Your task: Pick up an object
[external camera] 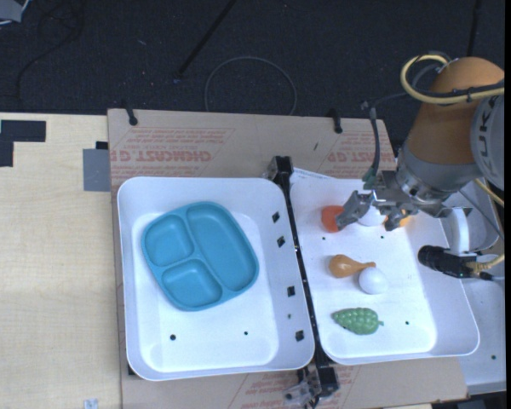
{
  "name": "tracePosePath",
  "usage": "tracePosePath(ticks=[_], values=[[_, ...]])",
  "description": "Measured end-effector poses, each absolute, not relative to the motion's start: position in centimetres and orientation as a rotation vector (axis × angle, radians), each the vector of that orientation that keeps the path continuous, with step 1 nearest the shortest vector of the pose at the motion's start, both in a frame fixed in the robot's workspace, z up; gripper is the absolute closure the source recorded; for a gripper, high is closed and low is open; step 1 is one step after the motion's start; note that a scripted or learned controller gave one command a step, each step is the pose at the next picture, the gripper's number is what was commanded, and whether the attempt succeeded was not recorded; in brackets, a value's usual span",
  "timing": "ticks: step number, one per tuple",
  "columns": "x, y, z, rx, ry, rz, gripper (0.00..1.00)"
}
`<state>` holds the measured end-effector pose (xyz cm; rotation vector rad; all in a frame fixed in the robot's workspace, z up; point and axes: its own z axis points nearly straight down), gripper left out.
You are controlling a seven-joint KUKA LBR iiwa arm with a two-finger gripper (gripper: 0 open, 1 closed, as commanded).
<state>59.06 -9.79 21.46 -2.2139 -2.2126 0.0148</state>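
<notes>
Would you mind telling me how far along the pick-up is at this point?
Done: the gripper has reached the right bin, beside the red-orange object. In hand: nothing visibly between its fingers. Left: the grasp and lift. The orange pear-shaped toy, white egg and green bumpy toy lie on the bin floor; the blue divided plate sits in the left bin.

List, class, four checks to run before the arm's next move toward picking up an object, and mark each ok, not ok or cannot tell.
1. Objects lie in the right bin: an orange-red object, an orange pear-shaped item, a white ball and a green bumpy item: ok.
2. Claw over the right bin, beside the orange-red object: ok.
3. An object between the claw's fingers: not ok, none seen.
4. Blue divided plate sits apart in the left bin, out of the way: ok.
</notes>
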Motion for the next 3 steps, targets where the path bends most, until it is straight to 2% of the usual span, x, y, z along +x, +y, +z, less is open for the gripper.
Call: tracePosePath(ticks=[1,2,3], values=[[59.3,-9.8,22.2,-2.220,-2.222,0.001,0.00],[59.2,-9.4,15.7,-2.215,-2.216,0.009,0.00],[58.1,-9.3,10.8,-2.216,-2.217,0.008,0.00]])
